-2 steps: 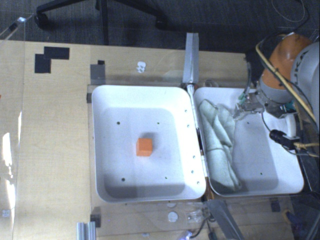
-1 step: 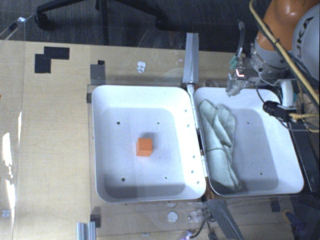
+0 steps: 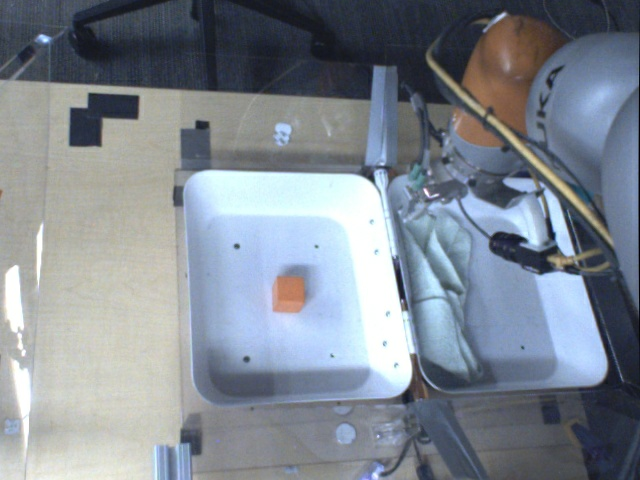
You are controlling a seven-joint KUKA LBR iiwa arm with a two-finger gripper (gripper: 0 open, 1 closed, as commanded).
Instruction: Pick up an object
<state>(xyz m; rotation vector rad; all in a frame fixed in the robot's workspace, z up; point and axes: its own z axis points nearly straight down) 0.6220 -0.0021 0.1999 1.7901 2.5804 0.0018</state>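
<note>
One orange block [image 3: 289, 294] sits by itself near the middle of the left bin [image 3: 215, 368], resting flat on the white floor, well apart from all four walls. A few small dark dots mark the bin floor around it, none touching it.

Just beside this bin, across a narrow metal divider [image 3: 381, 118] that runs up between the two, lies the right bin [image 3: 560, 363]. A pale grey-green cloth [image 3: 440, 288] is bunched along the right bin's left wall, stretching from near the upper corner down toward the lower wall in loose folds.

The end effector [image 3: 432, 186] hangs over the upper left corner of the right bin, at the top end of the cloth and close to or touching it; whether its fingers are spread or pressed together cannot be told from this slanted view, and nothing can be seen between them. It is well apart from the orange block, with the divider between them. Above it rise the orange band [image 3: 510, 53] and the grey arm [image 3: 590, 108], reaching in from the right, with a yellow-and-black cable [image 3: 520, 148] looping across the arm and a black connector [image 3: 515, 250] hanging over the bin floor.

Both bins rest on a light wooden tabletop [image 3: 90, 298], which carries black tape marks [image 3: 100, 116] near its upper left. Beyond the tabletop, the base of a chair [image 3: 205, 8] stands on dark carpet.
</note>
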